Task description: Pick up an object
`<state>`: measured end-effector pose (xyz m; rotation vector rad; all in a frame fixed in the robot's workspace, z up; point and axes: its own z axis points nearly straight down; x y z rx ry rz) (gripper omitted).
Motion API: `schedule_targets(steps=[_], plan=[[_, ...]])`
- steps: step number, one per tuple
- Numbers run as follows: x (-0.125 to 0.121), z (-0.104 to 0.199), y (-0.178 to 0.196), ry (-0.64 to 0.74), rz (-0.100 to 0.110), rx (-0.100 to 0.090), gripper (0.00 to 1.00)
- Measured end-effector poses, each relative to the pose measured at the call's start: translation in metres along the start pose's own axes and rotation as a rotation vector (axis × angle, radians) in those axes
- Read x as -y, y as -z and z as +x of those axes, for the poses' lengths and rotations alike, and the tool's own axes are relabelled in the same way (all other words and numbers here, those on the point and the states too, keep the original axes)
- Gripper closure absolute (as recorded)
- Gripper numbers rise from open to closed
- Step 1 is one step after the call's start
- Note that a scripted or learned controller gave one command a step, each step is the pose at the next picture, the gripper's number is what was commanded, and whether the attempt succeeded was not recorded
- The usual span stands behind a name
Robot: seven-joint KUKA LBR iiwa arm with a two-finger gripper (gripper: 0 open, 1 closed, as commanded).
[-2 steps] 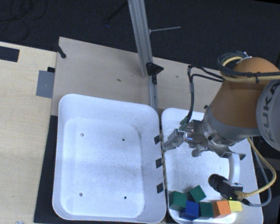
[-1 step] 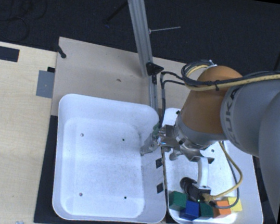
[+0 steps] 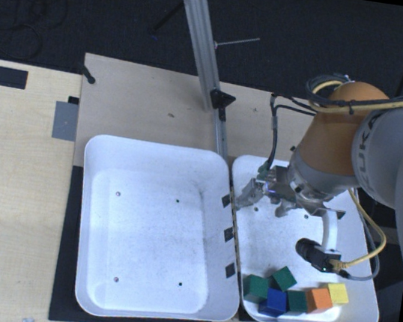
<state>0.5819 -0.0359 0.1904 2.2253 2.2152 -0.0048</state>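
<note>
Hovering apart and empty, jaws (image 3: 265, 198) sit well above the blocks (image 3: 293, 291).

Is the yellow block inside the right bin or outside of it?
Inside. The yellow block lies on the floor of the right bin, near its lower right corner, beside the orange block.

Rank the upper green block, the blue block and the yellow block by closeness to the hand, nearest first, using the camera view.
From the hand at the right bin's upper left:
1. Upper green block, top of the cluster, toward the bin's middle.
2. Blue block, lower in the cluster, near the bin's bottom edge.
3. Yellow block, at the cluster's right end.
</note>
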Motion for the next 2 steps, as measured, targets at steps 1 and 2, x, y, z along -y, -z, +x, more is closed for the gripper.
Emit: schedule_targets(steps=[1, 2], plan=[[0.055, -0.026, -0.001, 0.0, 0.007, -0.003, 0.0], [0.068, -0.099, 0.019, -0.002, -0.001, 0.0, 0.0]])
